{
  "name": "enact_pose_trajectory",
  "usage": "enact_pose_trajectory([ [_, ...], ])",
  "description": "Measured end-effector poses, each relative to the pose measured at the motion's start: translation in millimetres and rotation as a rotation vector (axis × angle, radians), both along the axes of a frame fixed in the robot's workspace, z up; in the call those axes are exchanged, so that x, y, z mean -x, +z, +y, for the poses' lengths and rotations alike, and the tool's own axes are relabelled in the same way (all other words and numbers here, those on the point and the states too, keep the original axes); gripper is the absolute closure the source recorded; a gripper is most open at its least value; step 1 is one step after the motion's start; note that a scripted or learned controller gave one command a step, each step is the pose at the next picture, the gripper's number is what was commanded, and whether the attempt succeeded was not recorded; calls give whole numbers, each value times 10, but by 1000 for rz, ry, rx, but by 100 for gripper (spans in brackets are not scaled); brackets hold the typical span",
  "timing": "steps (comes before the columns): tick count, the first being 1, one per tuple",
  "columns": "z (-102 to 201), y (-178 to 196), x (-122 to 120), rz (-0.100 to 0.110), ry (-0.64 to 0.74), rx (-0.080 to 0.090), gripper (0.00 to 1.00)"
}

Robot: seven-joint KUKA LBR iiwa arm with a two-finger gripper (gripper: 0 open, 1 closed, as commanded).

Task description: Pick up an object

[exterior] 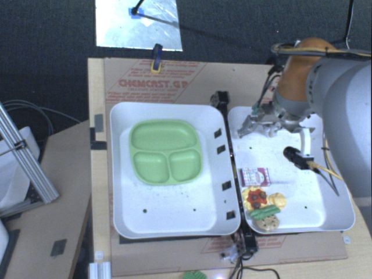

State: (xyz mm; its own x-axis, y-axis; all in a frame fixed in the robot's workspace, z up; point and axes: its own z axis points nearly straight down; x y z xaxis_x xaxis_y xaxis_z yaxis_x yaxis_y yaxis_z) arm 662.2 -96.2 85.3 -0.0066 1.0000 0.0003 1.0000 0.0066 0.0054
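The gripper (260, 127) hangs low over the upper part of the right bin (305, 205), right of centre in the frame, with the grey arm and its orange band rising behind it toward the upper right. From this slant I cannot tell whether the gripper is spread or closed, and nothing is visible in its grasp. The objects to pick lie together in the lower left part of that bin, well apart from the gripper: a purple-and-white packet (254, 176), below it a red piece (256, 197) touching a yellow piece (278, 201), then a green piece (265, 211) and a tan speckled piece (268, 223) by the near rim. The left bin (125, 217) holds a green divided plate (165, 153) lying flat in its upper half. Both bins rest on a printed cardboard sheet (154, 81).
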Motion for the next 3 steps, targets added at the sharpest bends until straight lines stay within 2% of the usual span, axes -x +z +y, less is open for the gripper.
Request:
enact_pose_trajectory([
  [1, -329, 4, -23, 1, -7, 2, 0],
  [3, -226, 48, -70, 2, -3, 1, 0],
])
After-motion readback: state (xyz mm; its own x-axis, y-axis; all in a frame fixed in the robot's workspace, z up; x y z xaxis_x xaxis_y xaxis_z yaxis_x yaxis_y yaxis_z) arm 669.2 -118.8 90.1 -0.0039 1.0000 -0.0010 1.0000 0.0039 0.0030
